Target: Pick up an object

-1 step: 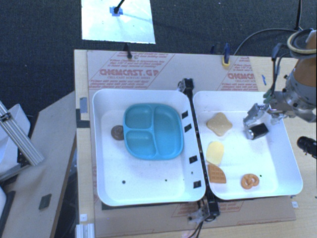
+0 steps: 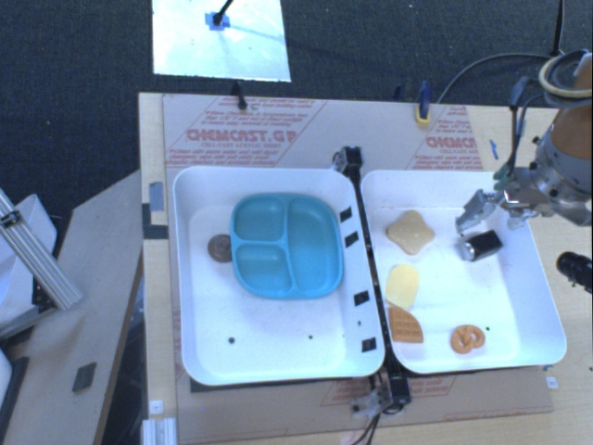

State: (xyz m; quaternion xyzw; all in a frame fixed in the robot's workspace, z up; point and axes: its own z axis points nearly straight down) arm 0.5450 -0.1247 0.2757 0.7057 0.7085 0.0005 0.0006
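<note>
Nearest the camera, a pretzel [image 2: 468,339] lies in the right bin [image 2: 542,290]. Above it the tool [image 2: 476,222] hovers over the bin, fingers apart and empty. A cookie [image 2: 410,232], cheese slice [image 2: 402,286] and cracker [image 2: 405,325] lie leftward. Judging by this, it is approaching; next it must descend and close.

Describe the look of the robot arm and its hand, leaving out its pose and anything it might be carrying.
The arm is grey and rounded, with an orange band ringing it above the wrist. Thin dark cables loop along its upper side. At its end sits the hand, a blocky piece of pale silver-grey metal with a black cylindrical part at its lower tip. No lettering or markings can be made out on either.
</note>
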